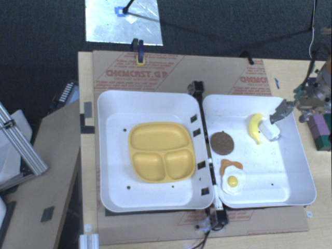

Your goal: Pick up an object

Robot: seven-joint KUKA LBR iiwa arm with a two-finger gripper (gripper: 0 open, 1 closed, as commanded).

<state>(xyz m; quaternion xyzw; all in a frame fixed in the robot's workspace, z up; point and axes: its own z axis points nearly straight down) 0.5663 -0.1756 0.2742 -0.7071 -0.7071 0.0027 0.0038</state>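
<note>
The right bin [298, 183] holds a yellow banana [254, 127], a round brown patty [222, 143], a fried egg [232, 182] and a small orange piece [230, 165] just above the egg. A small white block [270, 131] lies against the banana's right side. My gripper [278, 115] reaches in from the right edge and hangs over the bin's far right part, just above and to the right of the white block and the banana. Nothing visibly hangs from it.
The left bin [111, 139] holds a yellow divided plate [160, 152]. A black divider [203, 154] runs between the two bins. Green and purple blocks [318, 131] stand on the bench beyond the right bin's rim.
</note>
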